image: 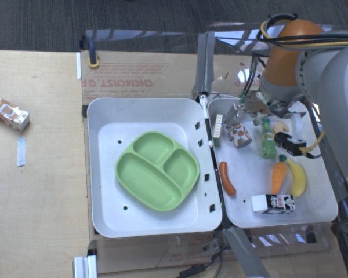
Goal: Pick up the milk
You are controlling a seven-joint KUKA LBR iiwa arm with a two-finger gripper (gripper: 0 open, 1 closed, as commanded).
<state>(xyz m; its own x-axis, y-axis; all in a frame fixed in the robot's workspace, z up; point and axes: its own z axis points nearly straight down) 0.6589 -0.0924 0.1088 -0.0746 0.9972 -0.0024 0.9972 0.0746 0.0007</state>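
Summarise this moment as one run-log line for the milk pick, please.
task: pick milk | gripper: over right bin's far end | milk carton: at near edge, untouched | left bin: green plate

tabletop (40, 201): light wood | left white bin (101, 213) and right white bin (319, 207) side by side toward right edge, touching | small carton (10, 114) near left edge | small white strip (21, 153) just below carton, apart
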